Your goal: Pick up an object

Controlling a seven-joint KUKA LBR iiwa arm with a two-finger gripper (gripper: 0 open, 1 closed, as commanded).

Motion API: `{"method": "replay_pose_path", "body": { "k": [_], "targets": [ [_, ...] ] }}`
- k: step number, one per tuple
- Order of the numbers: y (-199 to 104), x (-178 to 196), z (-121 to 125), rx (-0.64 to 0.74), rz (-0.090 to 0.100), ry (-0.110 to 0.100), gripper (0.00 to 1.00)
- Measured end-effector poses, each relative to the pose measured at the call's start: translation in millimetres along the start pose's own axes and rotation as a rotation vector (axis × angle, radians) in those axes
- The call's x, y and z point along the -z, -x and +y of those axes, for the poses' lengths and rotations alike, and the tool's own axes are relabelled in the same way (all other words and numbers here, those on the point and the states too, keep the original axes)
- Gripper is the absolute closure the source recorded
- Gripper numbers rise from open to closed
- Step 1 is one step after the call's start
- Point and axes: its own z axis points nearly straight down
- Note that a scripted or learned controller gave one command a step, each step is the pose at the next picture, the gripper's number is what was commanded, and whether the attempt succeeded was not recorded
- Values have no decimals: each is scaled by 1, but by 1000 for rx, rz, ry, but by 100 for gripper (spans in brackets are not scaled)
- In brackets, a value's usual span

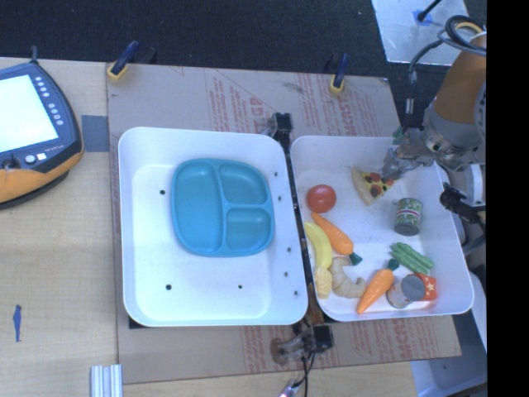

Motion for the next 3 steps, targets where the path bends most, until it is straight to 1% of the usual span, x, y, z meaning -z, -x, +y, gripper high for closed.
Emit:
{"method": "replay_pose_path", "body": {
  "k": [1,2,3],
  "targets": [
    [-18,-1,-24,-4,-2,-5,100],
    [-18,0,-24,-4,-2,-5,0],
    [1,-13,-1,-2,-2,-1,0]
  ]
}}
